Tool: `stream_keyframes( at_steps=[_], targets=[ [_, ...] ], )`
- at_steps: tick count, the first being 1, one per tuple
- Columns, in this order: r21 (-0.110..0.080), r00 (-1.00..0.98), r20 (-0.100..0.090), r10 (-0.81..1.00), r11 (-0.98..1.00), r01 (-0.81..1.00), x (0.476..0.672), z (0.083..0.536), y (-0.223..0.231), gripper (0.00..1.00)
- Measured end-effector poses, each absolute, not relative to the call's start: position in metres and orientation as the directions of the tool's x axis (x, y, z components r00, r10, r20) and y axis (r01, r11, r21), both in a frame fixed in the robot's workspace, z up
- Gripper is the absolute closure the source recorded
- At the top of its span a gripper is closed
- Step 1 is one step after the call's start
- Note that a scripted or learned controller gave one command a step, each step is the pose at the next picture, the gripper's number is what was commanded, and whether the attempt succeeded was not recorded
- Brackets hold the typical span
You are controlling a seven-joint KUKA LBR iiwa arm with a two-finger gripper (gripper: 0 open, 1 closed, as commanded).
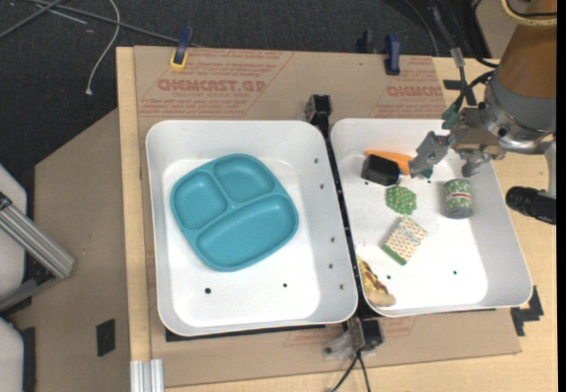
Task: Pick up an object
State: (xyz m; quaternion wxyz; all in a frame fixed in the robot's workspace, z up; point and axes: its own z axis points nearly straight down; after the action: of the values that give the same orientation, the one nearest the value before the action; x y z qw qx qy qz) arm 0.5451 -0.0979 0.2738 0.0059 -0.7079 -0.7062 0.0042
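Note:
The right bin (495, 286) holds several small objects: an orange and black tool (384, 165), a green knobbly ball (401, 199), a small can with a green and red label (458, 197), a patterned pouch (405, 240) and a brownish item (375, 281) near the front left corner. My gripper (447, 156) hangs over the back of this bin, above and between the orange tool and the can. Its fingers are spread apart with nothing between them.
The left bin (177, 293) holds a blue divided plate (234, 210). Clamps (183, 46) pin the cardboard base at the back. A black fixture (318, 107) sits between the bins at the rear. Cables run over the floor at the far left.

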Motion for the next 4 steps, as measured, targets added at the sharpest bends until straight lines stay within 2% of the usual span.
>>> stream_keyframes(
  at_steps=[1,2,3,4],
  targets=[
    [-0.001,0.0,0.001,1.0,0.0,1.0,0.547,0.28,-0.098,0.0],
    [-0.005,0.001,0.002,1.0,-0.001,1.0,0.54,0.221,-0.098,0.0],
    [-0.006,0.0,0.002,1.0,0.0,1.0,0.549,0.165,-0.095,0.0],
    [-0.007,0.001,0.003,1.0,-0.001,1.0,0.543,0.104,-0.096,0.0]
  ],
)
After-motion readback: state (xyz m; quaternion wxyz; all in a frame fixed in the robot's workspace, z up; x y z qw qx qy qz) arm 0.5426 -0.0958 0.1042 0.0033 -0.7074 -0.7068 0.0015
